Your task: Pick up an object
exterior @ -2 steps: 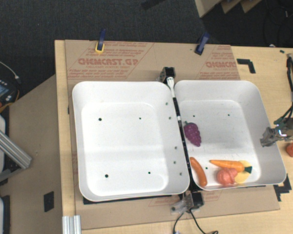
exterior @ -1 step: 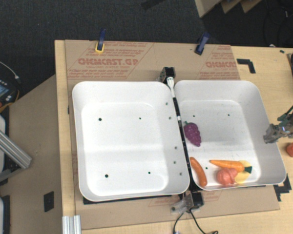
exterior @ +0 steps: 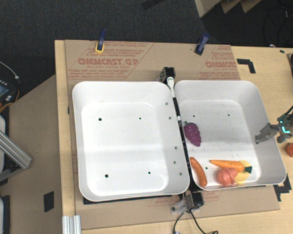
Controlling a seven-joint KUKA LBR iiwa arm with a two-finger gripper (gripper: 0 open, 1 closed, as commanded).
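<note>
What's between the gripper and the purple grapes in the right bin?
Nothing visible. The gripper sits at the right bin's right edge; bare bin floor lies between it and the purple grapes. The carrot and other toys lie nearer the front wall, off that line.

The bench (exterior: 136,57) is covered by a brown cardboard sheet (exterior: 151,56) with red printed letters, and two blue clamps (exterior: 101,39) hold this sheet at its far edge. Two shallow white bins lie directly on the sheet, the left bin (exterior: 83,130) and the right bin (exterior: 254,96), touching along their inner sides.
</note>
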